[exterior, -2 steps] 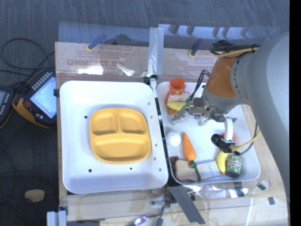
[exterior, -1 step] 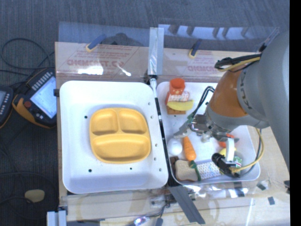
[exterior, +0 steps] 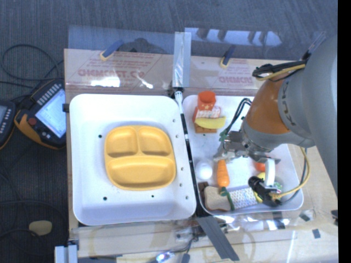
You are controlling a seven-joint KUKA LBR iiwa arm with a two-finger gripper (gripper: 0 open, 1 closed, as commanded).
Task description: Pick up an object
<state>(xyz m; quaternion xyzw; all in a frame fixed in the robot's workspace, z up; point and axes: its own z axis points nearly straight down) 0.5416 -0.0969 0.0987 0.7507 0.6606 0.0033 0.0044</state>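
Note:
My gripper [exterior: 226, 151] hangs low in the right bin [exterior: 296, 201], reaching in from the right under the orange-banded wrist. Just below it lies an orange carrot [exterior: 222, 173], pointing toward the front, its top end very close to the gripper. A white egg-like ball [exterior: 204, 171] rests left of the carrot. Behind the gripper, an orange bottle [exterior: 207, 104] stands with a yellow banana piece [exterior: 210, 123] in front of it. A brown bread-like piece [exterior: 215, 199] and a patterned packet [exterior: 244, 196] lie along the front wall. A small red thing [exterior: 260, 167] peeks out beside the wrist.
The left bin [exterior: 88, 201] holds a yellow divided tray [exterior: 140, 156] in its middle. The arm's bulk covers the right side of the right bin. A handheld pendant [exterior: 44, 116] and cables lie on the floor at the left.

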